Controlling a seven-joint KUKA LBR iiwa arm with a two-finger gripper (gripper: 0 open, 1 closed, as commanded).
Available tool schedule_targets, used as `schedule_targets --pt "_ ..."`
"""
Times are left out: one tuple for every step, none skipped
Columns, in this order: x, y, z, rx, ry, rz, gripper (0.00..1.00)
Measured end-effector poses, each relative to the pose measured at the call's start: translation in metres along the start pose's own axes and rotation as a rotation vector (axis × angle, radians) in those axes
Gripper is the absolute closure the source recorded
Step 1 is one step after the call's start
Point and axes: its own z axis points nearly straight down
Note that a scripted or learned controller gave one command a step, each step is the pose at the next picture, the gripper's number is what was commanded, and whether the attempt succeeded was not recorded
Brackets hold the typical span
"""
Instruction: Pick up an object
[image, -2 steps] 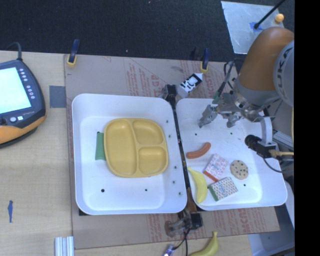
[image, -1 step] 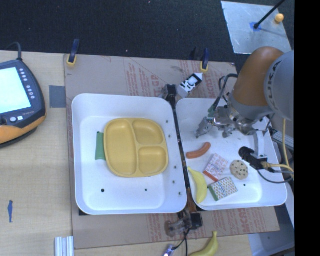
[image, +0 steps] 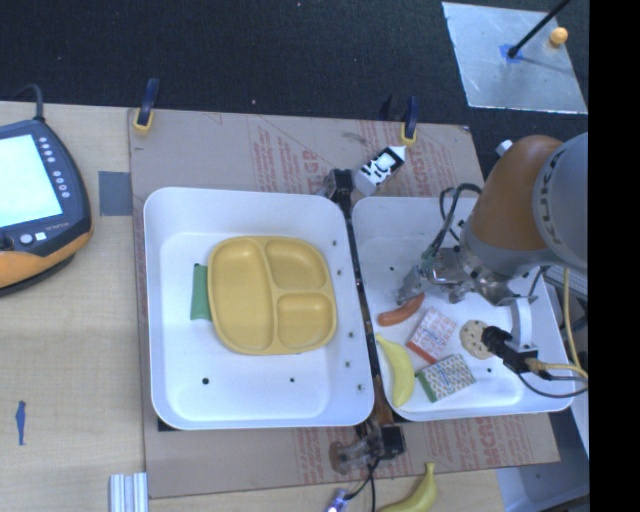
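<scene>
Your hand (image: 425, 275) sits low in the right bin (image: 400, 225) near the sausage (image: 400, 312); its grip state cannot be told. Nothing visibly lifted yet.

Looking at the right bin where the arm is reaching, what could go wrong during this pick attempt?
1. The gripper is low beside the orange carrot; coming down off-centre, it may push the carrot away.
2. The carrot, banana, red packet, cookie and green packet lie close together, so a grasp could nudge or catch a neighbour.
3. The carrot lies near the right bin's left wall, which may block a finger.
</scene>
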Motion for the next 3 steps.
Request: schedule_targets --pt "-0.001 0.0 -0.011 0.0 -0.002 -0.004 1.0" --pt "-0.001 0.0 -0.011 0.0 -0.003 -0.003 0.0" --pt "-0.008 -0.043 0.0 -0.002 0.001 0.0 0.0"
